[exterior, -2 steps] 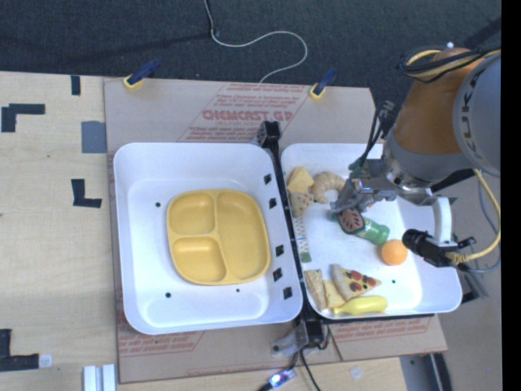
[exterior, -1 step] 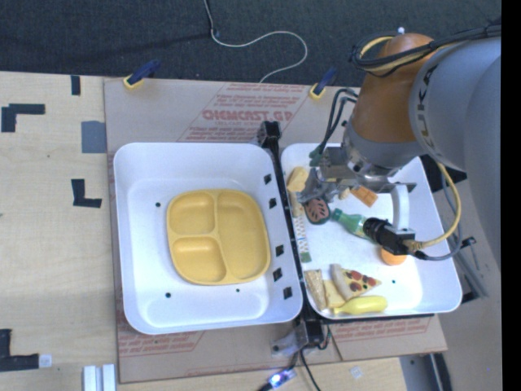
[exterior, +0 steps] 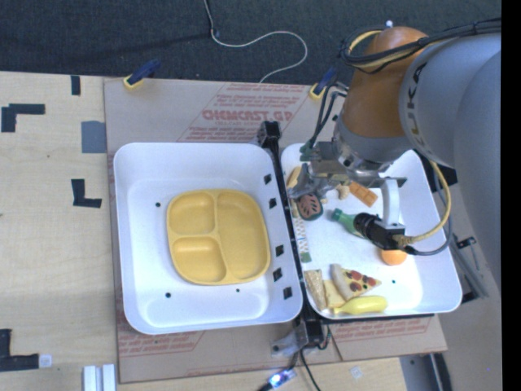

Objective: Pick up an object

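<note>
tool [exterior: 312,187] just above brown obj [exterior: 309,208], R bin [exterior: 423,287]

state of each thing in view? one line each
pincer: low over the right bin's left edge, by a brown round item
yellow divided plate: flat in the left bin, compartments bare
pizza slice: flat, near the right bin's front
banana: lying at the front wall
orange ball: resting in the right bin
</note>
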`<state>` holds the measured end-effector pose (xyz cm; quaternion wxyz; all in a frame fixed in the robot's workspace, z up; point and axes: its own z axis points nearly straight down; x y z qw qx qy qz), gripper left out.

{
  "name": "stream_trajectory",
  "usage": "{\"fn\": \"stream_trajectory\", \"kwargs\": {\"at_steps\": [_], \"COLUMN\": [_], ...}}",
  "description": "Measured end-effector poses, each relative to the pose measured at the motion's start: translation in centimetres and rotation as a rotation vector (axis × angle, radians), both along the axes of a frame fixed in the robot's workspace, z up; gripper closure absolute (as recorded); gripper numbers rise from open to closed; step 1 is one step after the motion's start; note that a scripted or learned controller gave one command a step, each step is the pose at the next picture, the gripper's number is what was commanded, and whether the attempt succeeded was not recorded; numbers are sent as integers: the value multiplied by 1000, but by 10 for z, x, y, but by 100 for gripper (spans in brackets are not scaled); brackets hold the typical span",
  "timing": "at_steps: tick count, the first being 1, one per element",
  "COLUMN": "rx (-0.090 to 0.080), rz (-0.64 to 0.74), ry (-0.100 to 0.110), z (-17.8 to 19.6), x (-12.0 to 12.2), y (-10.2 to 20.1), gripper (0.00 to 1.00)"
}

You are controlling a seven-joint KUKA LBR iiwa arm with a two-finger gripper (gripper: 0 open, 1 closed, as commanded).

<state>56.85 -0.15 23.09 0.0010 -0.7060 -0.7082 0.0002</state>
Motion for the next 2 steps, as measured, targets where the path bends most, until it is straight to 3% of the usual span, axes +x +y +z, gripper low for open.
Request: {"fn": "stream_trajectory", "kwargs": {"at_steps": [2], "rx": [-2], "rz": [-2], "ry": [0], "z": [-14], "x": [-5], "y": [-6], "gripper": [100]}}
